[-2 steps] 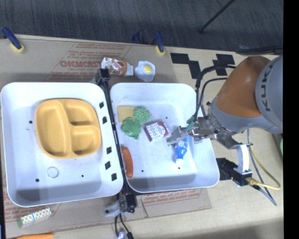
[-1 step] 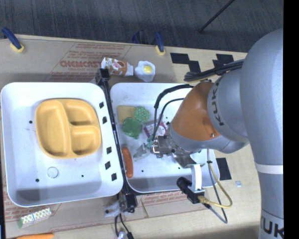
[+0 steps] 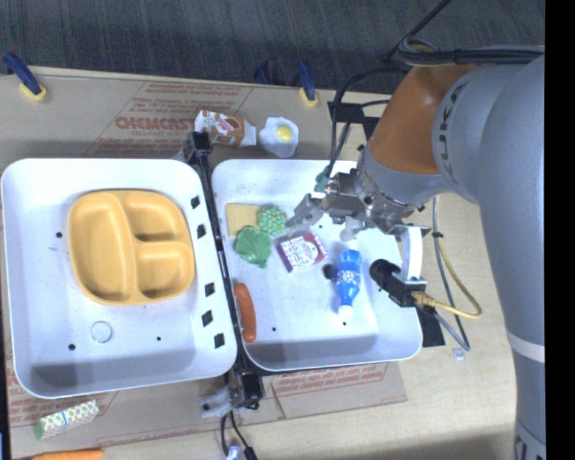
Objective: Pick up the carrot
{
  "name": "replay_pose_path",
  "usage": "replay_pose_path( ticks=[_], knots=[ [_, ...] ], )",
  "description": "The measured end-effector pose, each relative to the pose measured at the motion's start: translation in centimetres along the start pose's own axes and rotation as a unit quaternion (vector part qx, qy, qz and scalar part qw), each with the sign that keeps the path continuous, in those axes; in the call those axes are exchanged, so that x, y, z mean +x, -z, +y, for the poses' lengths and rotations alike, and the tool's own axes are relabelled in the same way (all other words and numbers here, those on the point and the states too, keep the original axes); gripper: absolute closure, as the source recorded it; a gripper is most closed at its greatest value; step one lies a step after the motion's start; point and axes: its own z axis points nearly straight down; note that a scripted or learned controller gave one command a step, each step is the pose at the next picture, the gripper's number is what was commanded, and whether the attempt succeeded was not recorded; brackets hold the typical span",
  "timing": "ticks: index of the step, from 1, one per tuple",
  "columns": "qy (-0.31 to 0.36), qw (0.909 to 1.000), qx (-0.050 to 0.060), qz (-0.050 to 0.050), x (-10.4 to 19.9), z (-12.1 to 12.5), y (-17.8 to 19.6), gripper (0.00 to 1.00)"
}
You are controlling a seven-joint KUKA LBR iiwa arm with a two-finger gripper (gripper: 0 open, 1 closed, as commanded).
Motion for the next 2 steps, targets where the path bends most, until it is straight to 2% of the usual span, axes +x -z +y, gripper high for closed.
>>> replay_pose_path(
  ticks=[1,2],
  knots=[
    [0.059,0.9983,0.001,0.000,8.1,5.4,-2.9,0.00],
    [0.063,0.9980,0.002,0.000,8.2,5.4,-1.8,1.00]
  ],
)
